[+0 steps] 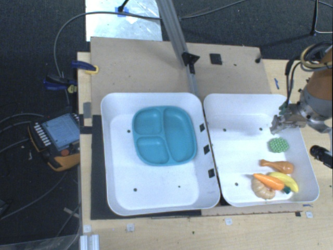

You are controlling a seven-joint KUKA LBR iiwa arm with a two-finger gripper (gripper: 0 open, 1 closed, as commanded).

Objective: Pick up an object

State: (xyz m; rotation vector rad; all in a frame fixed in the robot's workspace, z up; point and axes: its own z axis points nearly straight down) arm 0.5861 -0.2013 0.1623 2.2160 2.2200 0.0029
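My gripper (279, 126) hangs over the far right part of the right bin (234, 108), just above a small green bumpy ball (279, 145). Nothing shows between its fingers. Below the ball lies a brown drumstick (279, 166). Near the bin's front right corner sit an orange carrot (268, 181), a yellow banana (287, 182) and a tan shrimp-like piece (263, 190), packed close together.
A blue divided plate (164, 135) lies in the left bin (119, 191). A grey pole (174, 25) slants across the back of the bench. Cables and a handheld device (56, 139) lie off the bench to the left.
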